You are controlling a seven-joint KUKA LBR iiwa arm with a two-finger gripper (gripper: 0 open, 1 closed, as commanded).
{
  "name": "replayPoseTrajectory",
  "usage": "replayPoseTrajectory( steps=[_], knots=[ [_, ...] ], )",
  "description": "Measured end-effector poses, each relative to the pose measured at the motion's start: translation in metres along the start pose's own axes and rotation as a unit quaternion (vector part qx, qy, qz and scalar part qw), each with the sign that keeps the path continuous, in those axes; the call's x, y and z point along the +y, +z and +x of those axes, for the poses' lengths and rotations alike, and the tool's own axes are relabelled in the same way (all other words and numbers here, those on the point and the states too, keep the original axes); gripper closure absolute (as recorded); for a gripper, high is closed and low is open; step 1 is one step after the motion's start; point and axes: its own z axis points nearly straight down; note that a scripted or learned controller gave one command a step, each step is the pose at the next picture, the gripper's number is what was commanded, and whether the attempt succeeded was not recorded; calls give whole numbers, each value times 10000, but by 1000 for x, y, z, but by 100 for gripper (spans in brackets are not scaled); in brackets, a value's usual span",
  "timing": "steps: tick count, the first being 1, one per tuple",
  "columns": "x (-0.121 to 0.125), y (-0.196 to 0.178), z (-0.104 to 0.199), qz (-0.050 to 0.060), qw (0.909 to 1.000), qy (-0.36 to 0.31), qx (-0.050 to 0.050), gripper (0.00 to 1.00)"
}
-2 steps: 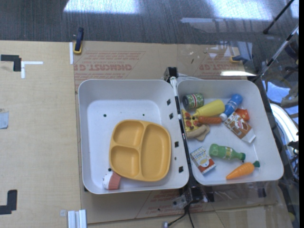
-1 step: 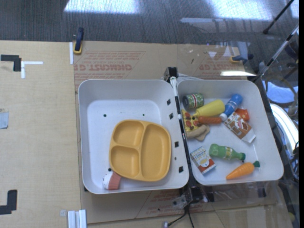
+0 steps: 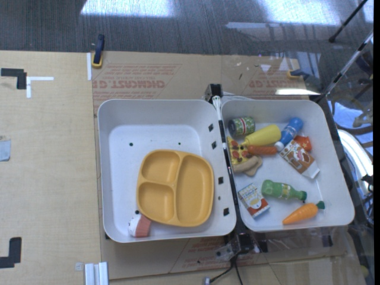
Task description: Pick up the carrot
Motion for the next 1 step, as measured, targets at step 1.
replayPoseTrajectory(
  steps=[1],
  knots=[
    [5,51,0,-87,9655,-2600,94,0]
  ],
)
